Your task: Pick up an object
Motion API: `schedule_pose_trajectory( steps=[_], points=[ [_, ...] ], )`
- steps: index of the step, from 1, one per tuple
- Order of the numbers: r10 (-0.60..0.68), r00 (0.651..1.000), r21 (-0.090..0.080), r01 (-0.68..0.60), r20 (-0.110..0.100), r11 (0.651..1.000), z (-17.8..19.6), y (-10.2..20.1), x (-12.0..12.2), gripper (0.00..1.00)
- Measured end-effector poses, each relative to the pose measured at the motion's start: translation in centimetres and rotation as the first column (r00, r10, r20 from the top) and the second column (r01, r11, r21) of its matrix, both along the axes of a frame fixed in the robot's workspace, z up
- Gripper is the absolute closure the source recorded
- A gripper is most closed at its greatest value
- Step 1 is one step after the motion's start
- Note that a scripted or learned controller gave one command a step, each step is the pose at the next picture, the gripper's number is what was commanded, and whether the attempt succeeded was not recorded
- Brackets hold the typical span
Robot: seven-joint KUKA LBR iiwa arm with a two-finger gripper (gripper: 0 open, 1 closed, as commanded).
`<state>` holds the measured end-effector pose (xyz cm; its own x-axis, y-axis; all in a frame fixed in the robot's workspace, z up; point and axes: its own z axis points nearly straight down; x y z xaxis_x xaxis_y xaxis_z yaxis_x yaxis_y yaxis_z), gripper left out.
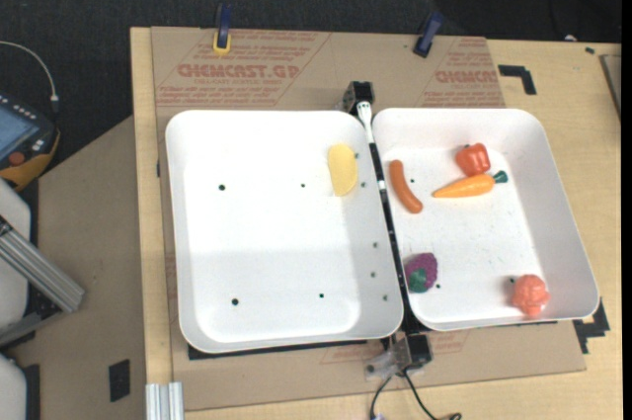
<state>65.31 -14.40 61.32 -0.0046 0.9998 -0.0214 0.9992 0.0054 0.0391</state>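
A yellow banana point(342, 170) lay near the left bin's point(197, 240) right edge; the right bin point(553, 210) held a carrot point(464, 188).

Red print reads "CHEMCAST GP" on the brown protective sheet point(247, 67) topping the desk; the right-hand repeat is partly hidden.

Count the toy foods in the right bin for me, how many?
5: a sausage by the left wall, a red pepper and a carrot near the top, a purple one lower left, a pinkish one lower right.
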Motion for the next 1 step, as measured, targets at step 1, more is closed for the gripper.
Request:
schedule_pose_trajectory(
  steps=[1],
  points=[
    [0.001, 1.0, -0.003, -0.001, 0.005, 1.0, 1.11, 0.03, 0.04, 1.0]
  ],
)
